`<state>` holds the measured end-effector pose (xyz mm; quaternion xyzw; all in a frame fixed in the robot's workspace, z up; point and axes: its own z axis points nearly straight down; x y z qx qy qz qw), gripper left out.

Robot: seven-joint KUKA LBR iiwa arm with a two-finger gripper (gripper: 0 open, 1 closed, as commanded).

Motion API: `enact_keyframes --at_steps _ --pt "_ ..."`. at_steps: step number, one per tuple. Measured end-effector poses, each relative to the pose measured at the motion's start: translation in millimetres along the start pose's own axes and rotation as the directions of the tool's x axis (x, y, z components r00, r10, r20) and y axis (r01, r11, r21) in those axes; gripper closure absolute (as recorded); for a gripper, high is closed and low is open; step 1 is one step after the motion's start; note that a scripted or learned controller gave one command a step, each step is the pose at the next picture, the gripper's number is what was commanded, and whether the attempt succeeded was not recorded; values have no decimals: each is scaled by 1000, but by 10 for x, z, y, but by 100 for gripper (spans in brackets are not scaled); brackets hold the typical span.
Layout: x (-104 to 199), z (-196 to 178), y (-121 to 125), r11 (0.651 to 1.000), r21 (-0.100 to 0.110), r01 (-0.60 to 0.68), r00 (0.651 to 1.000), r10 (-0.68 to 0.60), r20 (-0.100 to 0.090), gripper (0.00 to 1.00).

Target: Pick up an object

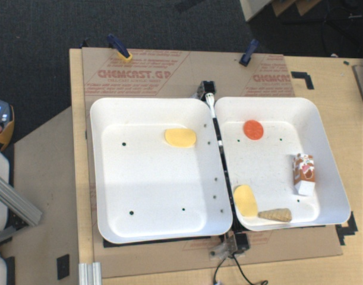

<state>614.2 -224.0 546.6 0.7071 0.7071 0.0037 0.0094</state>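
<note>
Two white bins sit side by side on a brown board with red print. The left bin has one thing in it, a yellow oval, lying flat in the far half, nearer the middle divide than the left wall.

The right bin holds four things. A red disc lies flat in the far part, left of that bin's centre. A small carton, brown and white, is close to the right wall, about halfway down it. In the near left corner lies a second yellow piece, rounded and a little longer than it is wide. Just beside it, along the near wall, lies a tan wedge; I cannot tell whether the two touch. The carton is well apart from both.

Two blue clamps grip the board's far edge. A black clip sits where the bins meet at the far side, and a cable trails off the near edge.

Whether the gripper is released or clenched, I cannot tell from here. All five things rest on the bin floors.
</note>
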Motion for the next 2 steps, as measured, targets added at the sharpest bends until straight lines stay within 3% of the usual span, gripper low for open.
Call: enact_keyframes --at_steps 1,2 --pt "2 97 -304 1000 19 -1 1000 2 -8 100" --pt "121 96 -634 1000 20 0 1000 0 -9 100"
